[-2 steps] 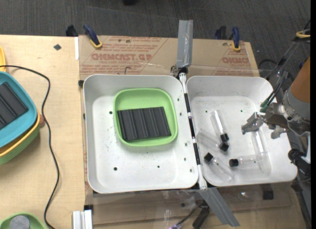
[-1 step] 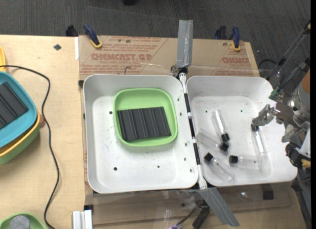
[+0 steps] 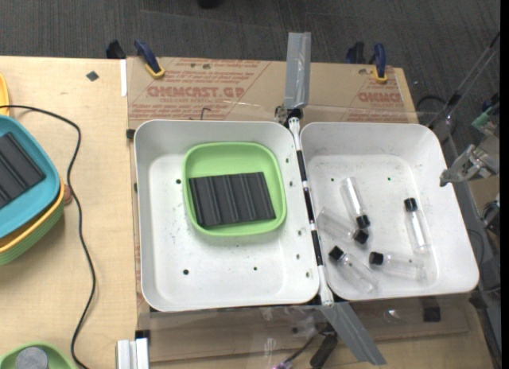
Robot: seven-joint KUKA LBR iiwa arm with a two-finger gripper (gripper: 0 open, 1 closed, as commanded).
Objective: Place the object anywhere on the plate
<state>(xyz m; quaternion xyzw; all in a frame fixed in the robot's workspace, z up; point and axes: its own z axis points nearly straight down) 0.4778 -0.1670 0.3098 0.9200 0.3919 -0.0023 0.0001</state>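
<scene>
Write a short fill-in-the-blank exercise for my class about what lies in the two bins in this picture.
1. The green plate sits in the ____ bin.
2. On the plate lies a dark ribbed ____.
3. The clear vials with black caps lie in the ____ bin.
4. The vials' caps are ____.

Missing words: left; mat; right; black

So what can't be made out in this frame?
- Gripper: sits at the camera view's right edge, small and partly cut off.
- Clear vials in the right bin: transparent bodies blend into the white floor, so their exact count is uncertain.
- Dark ridged insert on the green plate: too coarse to tell what it is.
</scene>
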